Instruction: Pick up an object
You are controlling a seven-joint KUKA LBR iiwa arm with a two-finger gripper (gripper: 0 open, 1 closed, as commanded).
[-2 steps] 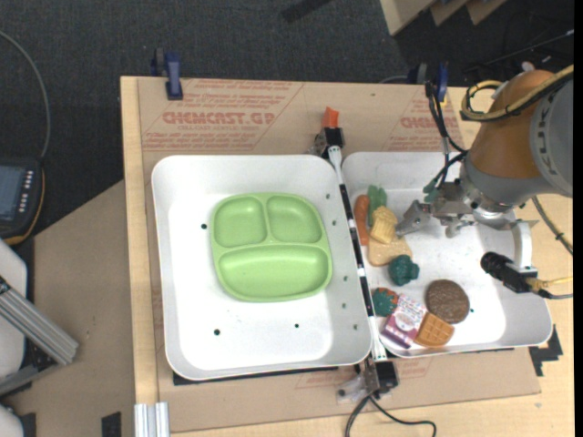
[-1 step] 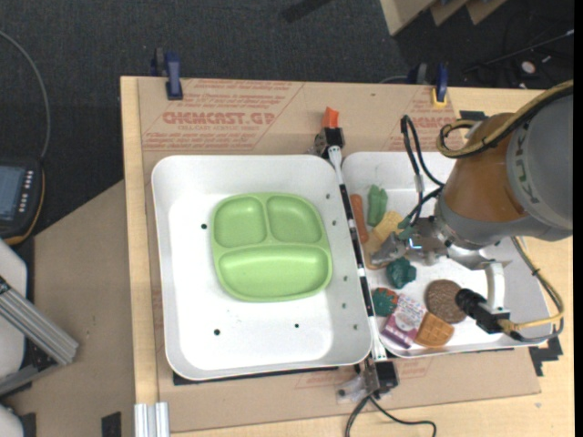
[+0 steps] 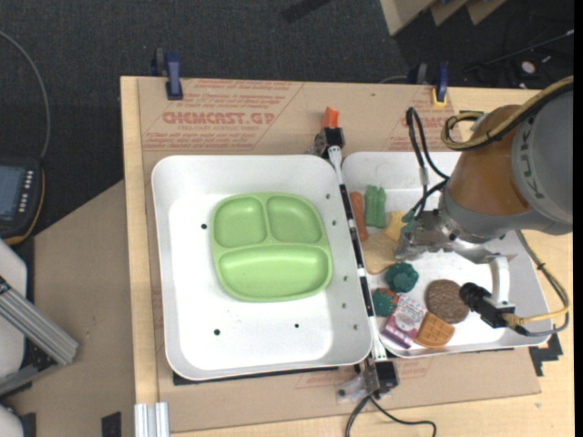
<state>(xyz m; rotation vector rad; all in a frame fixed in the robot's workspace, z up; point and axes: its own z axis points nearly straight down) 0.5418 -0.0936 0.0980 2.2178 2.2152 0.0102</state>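
The right bin [image 3: 510, 340] holds several small items. An orange carrot-like piece [image 3: 358, 213] and a green piece [image 3: 374, 204] lie near its left wall, with a yellow piece [image 3: 395, 229] beside them. A dark teal lump [image 3: 401, 276] sits mid-bin, above a small green piece [image 3: 386, 300]. A brown round cookie [image 3: 444, 297], a waffle [image 3: 435, 332] and a pink packet [image 3: 404, 316] lie along the front. My gripper [image 3: 417, 241] hangs low over the bin, right of the yellow piece and just above the teal lump. The wrist hides what is under it.
The left bin [image 3: 182, 326] carries a green divided plate [image 3: 271, 247]. A black part of the arm [image 3: 483, 304] overhangs the right bin's front right. Cables [image 3: 419, 153] run along the right bin's back, and clamps stand at the bench's far edge.
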